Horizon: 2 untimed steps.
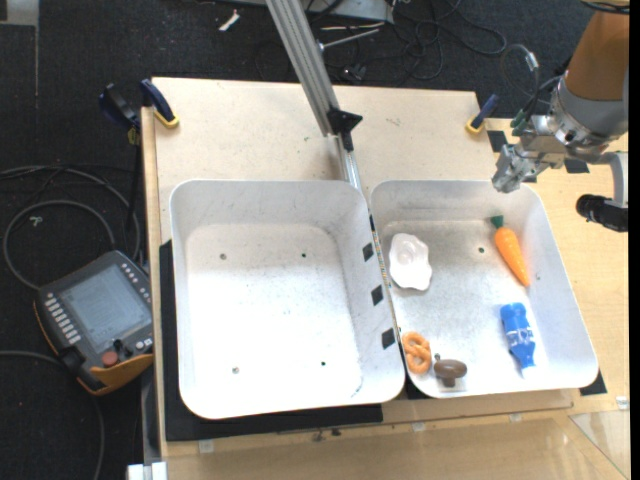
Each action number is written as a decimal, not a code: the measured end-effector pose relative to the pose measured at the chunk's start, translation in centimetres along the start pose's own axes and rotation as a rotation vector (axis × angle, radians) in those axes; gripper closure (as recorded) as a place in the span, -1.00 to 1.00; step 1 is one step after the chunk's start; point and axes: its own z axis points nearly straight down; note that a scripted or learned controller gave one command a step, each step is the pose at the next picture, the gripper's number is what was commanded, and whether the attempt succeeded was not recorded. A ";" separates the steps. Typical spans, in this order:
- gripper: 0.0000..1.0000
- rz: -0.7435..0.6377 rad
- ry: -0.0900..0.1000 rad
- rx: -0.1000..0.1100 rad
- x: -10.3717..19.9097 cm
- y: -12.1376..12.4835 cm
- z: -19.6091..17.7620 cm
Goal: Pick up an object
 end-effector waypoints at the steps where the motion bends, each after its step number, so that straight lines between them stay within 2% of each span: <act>1: 1.00 -0.004 0.004 0.008 4.7 -1.1 -1.0; 2: 1.00 -0.004 0.005 0.009 9.1 -2.2 -1.4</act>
